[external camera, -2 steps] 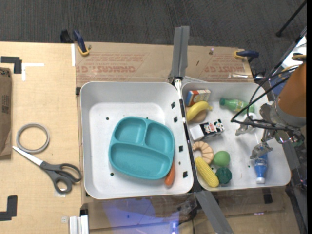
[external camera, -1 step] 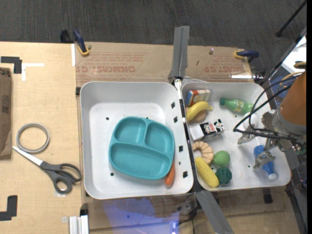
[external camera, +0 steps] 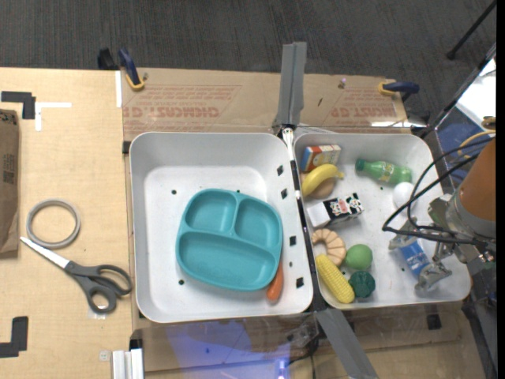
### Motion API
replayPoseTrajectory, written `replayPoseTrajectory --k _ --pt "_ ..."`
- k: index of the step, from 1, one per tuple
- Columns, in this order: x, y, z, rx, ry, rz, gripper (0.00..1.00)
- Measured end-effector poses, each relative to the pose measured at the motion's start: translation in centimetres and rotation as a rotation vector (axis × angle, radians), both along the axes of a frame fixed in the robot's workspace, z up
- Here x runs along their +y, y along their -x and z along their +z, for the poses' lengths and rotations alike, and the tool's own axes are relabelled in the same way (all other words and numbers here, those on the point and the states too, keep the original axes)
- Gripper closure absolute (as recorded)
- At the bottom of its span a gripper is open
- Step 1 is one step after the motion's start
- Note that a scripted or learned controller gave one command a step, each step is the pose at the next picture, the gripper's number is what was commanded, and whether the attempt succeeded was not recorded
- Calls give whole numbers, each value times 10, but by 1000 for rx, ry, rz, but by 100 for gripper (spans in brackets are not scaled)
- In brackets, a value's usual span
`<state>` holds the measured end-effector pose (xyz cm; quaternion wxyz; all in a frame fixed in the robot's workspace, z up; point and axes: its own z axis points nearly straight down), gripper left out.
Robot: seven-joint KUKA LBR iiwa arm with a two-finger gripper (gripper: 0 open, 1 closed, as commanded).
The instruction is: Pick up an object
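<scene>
Corn (external camera: pixel 334 279) lies nearest; my end effector (external camera: pixel 432 275), grip state unclear, hangs by the blue packet (external camera: pixel 410 255) and may snag it.

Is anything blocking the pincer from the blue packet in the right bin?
Nothing visible does. The pincer sits low in the right bin's near right corner, right beside the blue packet. The green ball and white egg lie off to the side, apart.
</scene>
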<state>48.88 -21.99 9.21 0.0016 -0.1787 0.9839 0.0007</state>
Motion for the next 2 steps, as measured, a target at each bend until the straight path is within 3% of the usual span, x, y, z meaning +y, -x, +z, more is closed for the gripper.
replayPoseTrajectory --k 1,2 --pt "2 -2 9 -3 1 5 100" --pt "2 -2 10 -3 1 5 0"
